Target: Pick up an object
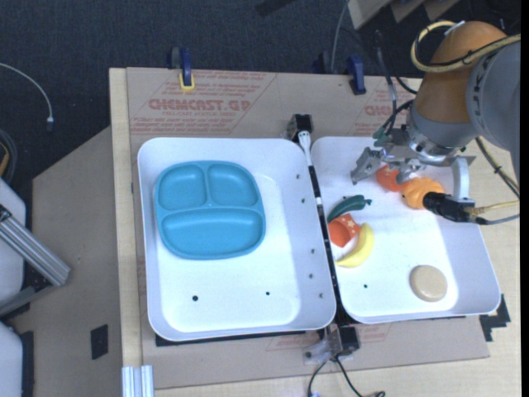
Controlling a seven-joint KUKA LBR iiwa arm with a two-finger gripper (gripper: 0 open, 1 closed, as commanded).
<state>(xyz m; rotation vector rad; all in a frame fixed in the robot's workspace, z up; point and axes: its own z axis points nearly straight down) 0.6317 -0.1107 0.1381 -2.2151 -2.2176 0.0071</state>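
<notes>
My gripper [383, 169] is low over the back of the right bin [463, 304]. Its grey fingers [362, 166] stand apart, so it is open. A red-orange round object [388, 177] lies between and just below the fingertips, partly hidden by them. An orange fruit [419, 193] sits right beside it, to the right. Nearer the bin's left wall lie a red pepper with a green stem [342, 227] and a yellow banana [359, 248], touching each other. A tan round disc [429, 282] rests near the front right.
The left bin [157, 304] holds a blue divided plate [211, 209]. A black divider [318, 213] runs between the bins. The arm's orange band [450, 73] and cables hang over the right bin's back right corner.
</notes>
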